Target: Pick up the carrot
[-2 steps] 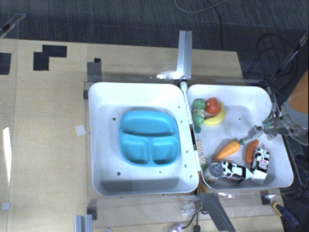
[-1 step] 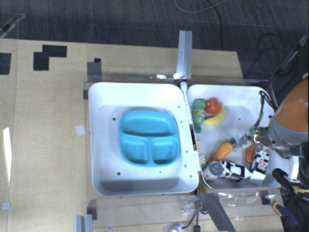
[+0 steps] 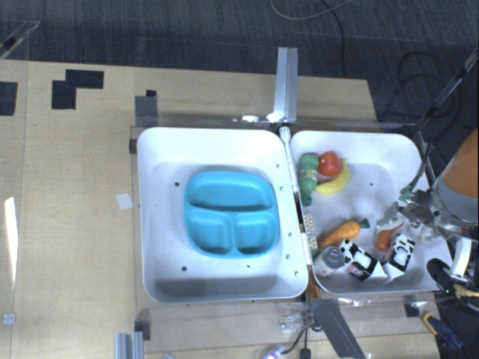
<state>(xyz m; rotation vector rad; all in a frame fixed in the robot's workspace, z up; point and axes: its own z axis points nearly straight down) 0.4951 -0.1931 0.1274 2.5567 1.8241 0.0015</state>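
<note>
The carrot point(image 3: 339, 232), orange with a green top, lies slantwise in the right bin point(image 3: 389, 155), near its lower left. My gripper point(image 3: 379, 259) hangs low over the bin's front, just right of the carrot. Its two black-and-white fingers point(image 3: 359, 262) stand apart, so it is open. The left finger is close to the carrot's thick end, but the carrot is not between the fingers. A small orange-red piece point(image 3: 384, 237) shows just behind the gap between the fingers; I cannot tell what it is.
A green vegetable point(image 3: 307, 172), a red tomato point(image 3: 329, 163) and a yellow banana point(image 3: 334, 183) cluster at the right bin's back left. A small grey round item point(image 3: 327, 258) lies by its front left corner. The left bin point(image 3: 161, 223) holds a blue divided tray point(image 3: 230, 212).
</note>
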